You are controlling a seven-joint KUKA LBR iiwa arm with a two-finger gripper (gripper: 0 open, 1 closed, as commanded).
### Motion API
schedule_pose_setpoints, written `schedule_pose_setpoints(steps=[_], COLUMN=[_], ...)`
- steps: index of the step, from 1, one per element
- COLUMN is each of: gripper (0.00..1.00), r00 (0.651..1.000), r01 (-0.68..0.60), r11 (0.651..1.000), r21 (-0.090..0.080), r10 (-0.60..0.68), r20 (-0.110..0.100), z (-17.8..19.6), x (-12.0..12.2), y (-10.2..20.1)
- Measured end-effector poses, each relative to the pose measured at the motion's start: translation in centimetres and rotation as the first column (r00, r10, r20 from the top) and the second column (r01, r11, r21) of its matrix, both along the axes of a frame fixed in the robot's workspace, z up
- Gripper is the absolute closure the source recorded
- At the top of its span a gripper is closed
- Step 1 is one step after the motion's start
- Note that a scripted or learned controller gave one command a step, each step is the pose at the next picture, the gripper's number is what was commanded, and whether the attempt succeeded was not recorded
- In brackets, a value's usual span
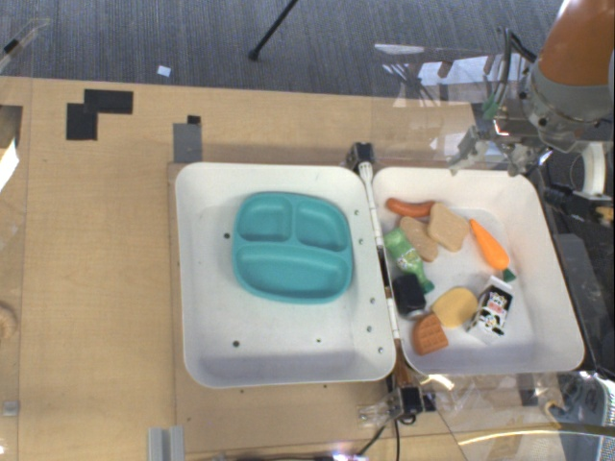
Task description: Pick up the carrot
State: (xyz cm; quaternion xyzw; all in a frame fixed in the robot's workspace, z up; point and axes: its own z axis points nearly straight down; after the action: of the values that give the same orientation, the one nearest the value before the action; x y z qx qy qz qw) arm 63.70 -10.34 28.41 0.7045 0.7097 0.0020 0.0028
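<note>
The carrot (pixel 489 245) is orange with a small green tip and lies slanted in the right bin (pixel 538 344), near that bin's right wall. My gripper (pixel 492 156) hangs over the bin's far rim, up and slightly left of the carrot and well apart from it. Its two fingers look spread, with nothing between them. The grey arm with its orange band (pixel 579 17) comes in from the upper right.
Left of the carrot lie a bread slice (pixel 448 226), a tan biscuit (pixel 419 239), a red sausage (pixel 410 206) and a green bottle (pixel 404 253). Nearer the front sit a black block (pixel 408 292), a yellow round piece (pixel 455 307), a brown wedge (pixel 430 334) and a small carton (pixel 495 310). The left bin (pixel 207 353) holds a teal divided plate (pixel 291 248).
</note>
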Motion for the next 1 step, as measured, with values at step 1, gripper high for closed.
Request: schedule_pose_setpoints(steps=[1], gripper=[0.0], r00=[1.0], r01=[0.019], r11=[1.0], r21=[0.0], r10=[-0.019], r20=[-0.013], z=[-12.73], x=[-6.49], y=[-3.32])
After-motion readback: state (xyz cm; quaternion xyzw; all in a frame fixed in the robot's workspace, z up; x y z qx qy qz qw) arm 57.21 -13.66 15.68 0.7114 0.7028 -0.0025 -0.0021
